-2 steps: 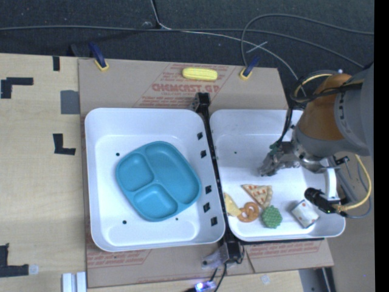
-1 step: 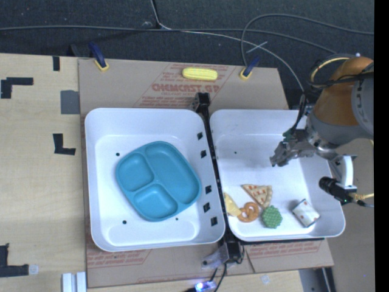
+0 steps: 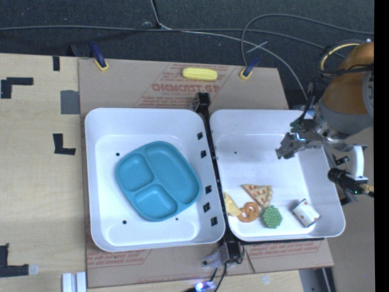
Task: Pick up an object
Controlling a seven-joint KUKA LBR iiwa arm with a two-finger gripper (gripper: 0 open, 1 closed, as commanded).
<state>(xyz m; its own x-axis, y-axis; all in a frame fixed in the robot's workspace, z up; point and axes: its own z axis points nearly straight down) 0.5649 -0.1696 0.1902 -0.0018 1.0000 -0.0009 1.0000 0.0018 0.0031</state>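
- On the right side of the frame, the grey arm (image 3: 343,99) with its orange band reaches in over the right bin (image 3: 243,125), and its gripper (image 3: 287,151) hangs above the bin's upper right part, over bare white floor.
- Whether the pincer is open or closed cannot be told; nothing is seen caught in it.
- Toward the bin's lower edge, a cluster of small things lies well apart from the gripper, below it and to its left in the frame.
- A tan waffle-patterned wedge (image 3: 258,193) is the nearest of the cluster, lying below and left of the gripper.
- Just below the wedge sits a brown pretzel-shaped piece (image 3: 248,212), touching or nearly touching it.
- To the left of the pretzel, against the bin's left wall, lies a yellow piece (image 3: 231,205).
- A green knobbly piece (image 3: 271,217) lies just right of the pretzel, near the bin's lower edge.
- Further right, in the lower right corner of the bin, lies a small white-and-grey block (image 3: 304,212), almost straight below the gripper but still well apart from it.
- The left bin (image 3: 103,126) holds a blue divided tray (image 3: 157,180) with three compartments, lying tilted on the floor of the bin.
- Above both bins, at the upper middle of the frame, a yellow banana-like item (image 3: 199,73) lies on the brown cardboard sheet (image 3: 134,84).
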